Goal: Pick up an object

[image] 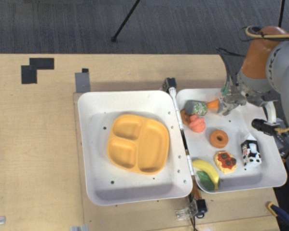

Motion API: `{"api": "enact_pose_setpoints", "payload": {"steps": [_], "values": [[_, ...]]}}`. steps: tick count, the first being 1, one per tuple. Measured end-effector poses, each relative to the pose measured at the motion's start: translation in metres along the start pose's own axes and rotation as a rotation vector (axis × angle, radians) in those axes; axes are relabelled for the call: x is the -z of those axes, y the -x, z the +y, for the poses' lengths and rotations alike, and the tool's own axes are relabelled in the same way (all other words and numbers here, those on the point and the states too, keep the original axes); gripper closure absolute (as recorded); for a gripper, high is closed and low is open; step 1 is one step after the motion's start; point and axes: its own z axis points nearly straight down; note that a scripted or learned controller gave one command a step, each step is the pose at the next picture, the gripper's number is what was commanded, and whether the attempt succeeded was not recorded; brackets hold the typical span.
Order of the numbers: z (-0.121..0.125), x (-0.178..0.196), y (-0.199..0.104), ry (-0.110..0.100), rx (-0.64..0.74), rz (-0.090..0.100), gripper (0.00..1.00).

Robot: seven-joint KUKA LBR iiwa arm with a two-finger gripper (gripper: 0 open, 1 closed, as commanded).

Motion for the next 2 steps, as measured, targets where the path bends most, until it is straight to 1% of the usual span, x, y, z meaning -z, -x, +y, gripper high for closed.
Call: {"api": "enact_pose_setpoints", "payload": {"steps": [1, 2], "values": [[0.0, 0.0, -0.001, -0.002, 0.001, 0.002, 0.0], [-0.139, -0.012, 0.017, 0.031, -0.032, -0.007, 0.0]]}}
